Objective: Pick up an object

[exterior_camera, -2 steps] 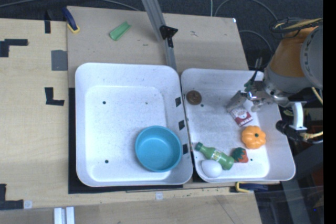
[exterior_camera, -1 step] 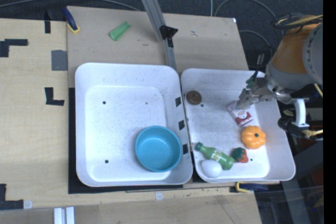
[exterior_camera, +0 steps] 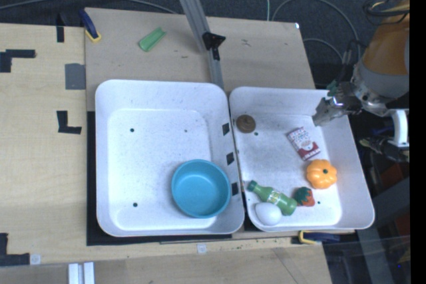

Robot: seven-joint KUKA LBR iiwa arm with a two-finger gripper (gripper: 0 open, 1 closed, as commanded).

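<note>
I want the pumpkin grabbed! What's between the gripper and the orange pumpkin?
The red-and-white packet lies between the gripper and the orange pumpkin, in the camera view.

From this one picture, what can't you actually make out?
- Gripper: small and blurred at the right bin's rim; open or shut is unclear.
- Arm: cut off by the right edge.
- Packet: print too small to read.
- Red item beside the green bottle: too small to identify.
- Brown disc: too blurred to name.
</note>
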